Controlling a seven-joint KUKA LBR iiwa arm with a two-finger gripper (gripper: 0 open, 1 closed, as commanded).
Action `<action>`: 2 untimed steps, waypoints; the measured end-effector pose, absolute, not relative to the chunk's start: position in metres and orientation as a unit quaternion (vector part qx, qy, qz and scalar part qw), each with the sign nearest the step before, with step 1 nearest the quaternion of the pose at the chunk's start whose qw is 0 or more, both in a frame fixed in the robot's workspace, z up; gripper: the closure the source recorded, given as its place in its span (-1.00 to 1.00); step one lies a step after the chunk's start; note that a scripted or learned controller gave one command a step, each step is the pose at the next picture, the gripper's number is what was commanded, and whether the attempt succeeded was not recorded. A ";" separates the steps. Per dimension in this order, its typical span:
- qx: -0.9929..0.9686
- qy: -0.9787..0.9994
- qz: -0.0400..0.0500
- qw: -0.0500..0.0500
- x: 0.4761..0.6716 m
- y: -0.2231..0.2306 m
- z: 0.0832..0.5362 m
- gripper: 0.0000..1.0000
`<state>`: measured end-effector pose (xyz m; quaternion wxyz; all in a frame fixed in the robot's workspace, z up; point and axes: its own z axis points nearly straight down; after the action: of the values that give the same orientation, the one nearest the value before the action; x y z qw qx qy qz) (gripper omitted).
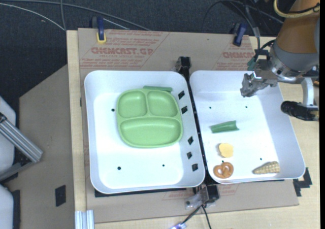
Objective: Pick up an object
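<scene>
Hovering at the right bin's [284,121] upper edge, gripper [249,90] holds nothing, finger spread unclear; green bean pod [224,127] mid-bin looks light, stiff, slightly slick, best pinched across its narrow middle.

We are hovering the gripper [248,90] over the right bin's [284,136] far edge; the green bean [224,127], yellow piece [226,150], pretzel [223,170] and corn [267,168] are lying well below our fingers.

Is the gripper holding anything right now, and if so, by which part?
Nothing is held: the gripper hangs over the right bin, apart from the green piece.
</scene>
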<state>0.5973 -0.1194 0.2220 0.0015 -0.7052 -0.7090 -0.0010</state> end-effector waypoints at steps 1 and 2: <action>-0.705 -0.709 -0.001 0.002 0.577 -0.065 0.233 1.00; -0.705 -0.709 -0.001 0.002 0.551 -0.012 0.240 1.00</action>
<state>0.5513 -0.0123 0.2403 0.0024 -0.7050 -0.7093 -0.0005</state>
